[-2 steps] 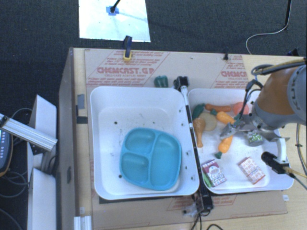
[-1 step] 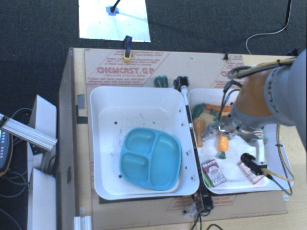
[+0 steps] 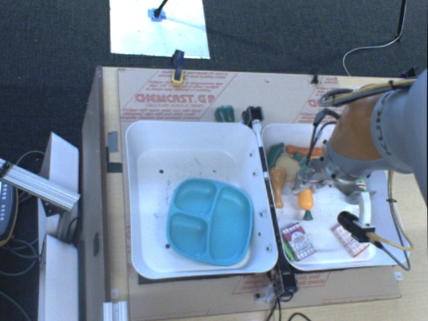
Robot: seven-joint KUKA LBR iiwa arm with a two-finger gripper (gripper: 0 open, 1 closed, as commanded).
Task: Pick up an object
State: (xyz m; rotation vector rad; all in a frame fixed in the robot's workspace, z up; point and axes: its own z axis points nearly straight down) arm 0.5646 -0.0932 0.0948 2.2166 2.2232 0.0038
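1. Camera view: two white bins on the bench. Left bin (image 3: 144, 146) has a blue divided plate (image 3: 210, 221) lying toward its near right corner.
2. Right bin (image 3: 388, 259) is the busy one: orange carrot-like toy (image 3: 305, 200) about mid-bin w/ a green stub (image 3: 308, 215) just below it, tan piece (image 3: 277, 177) against the left wall, green piece (image 3: 275, 152) and orange-red piece (image 3: 302, 151) near the far left corner, small printed carton (image 3: 297, 240) by the near left corner, reddish packet (image 3: 350, 239) along the near edge.
3. Arm (image 3: 374, 136) comes in from the right; gripper (image 3: 311, 179) sits low over the bin's middle, just above the carrot toy. Can't tell how wide it's spread or if anything's in it — wrist blocks the tips.
4. Likely target, IMO: the carrot toy, right under the tool.
5. Risks: round toy could roll or squirt out sideways on the close; the stub so near could get pinched along w/ it; a descent slightly off centre would just shove the toy toward the tan piece.
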